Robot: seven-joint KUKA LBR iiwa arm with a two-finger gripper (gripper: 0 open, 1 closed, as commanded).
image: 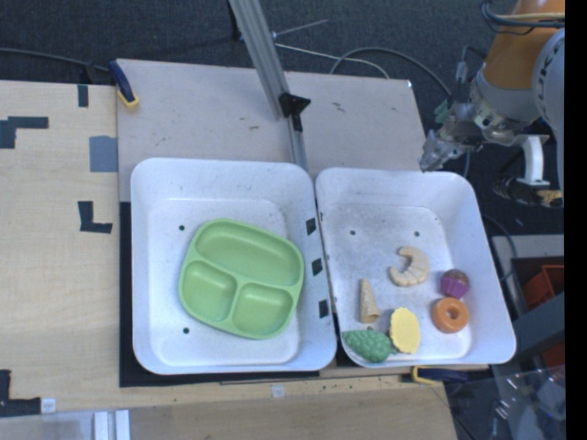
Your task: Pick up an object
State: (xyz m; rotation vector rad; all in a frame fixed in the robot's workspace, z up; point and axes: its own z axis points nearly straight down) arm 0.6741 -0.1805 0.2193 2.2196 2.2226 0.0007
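1. Camera view: two white bins sit side by side on the counter (211,117), inner rims touching along the middle.
2. Left bin (147,246): one green divided tray (241,279), three compartments, lying near the centre with bare floor on every side.
3. Right bin (477,246): six small items, all crowded toward the near half; the far half of its floor is bare.
4. Count, one of each: croissant (410,266) near mid-floor; purple piece (454,283) and orange ring (450,314) just beside each other by the right wall; cone (368,301) near the inner wall; yellow piece (404,330) and green leafy piece (369,345) touching at the near rim.
5. Arm (523,53): grey with orange band, at the upper right, outside the bins.
6. Tool (435,157): hangs just beyond the far right corner of the right bin, apart from all six items; whether its tips are spread or pressed together cannot be told, as they are too small and blurred.
7. One metal pole (261,39) rises from the counter behind the bins' junction.
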